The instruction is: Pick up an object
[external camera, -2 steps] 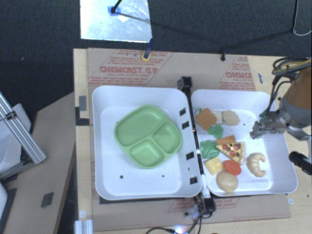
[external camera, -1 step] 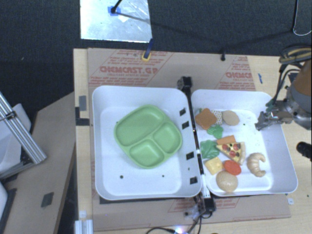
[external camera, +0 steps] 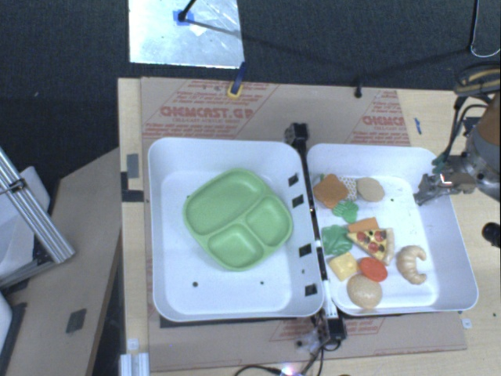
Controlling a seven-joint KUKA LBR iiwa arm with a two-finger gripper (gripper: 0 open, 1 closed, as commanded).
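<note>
My gripper (external camera: 432,188) hangs at the far right rim of the right bin (external camera: 462,284); whether it is open or closed I cannot tell, and I see nothing in it. I judge it is parked there to leave the bin's contents in plain view before a pick. That bin holds toy food, crowded toward its left side: a croissant (external camera: 412,262) nearest me, a pizza slice (external camera: 372,241), a tomato (external camera: 373,269), a cheese wedge (external camera: 343,265), green leaves (external camera: 337,239) and bread rolls (external camera: 370,189). The left bin (external camera: 168,288) holds a green divided plate (external camera: 237,218). Both bins rest on the tabletop (external camera: 86,202).
</note>
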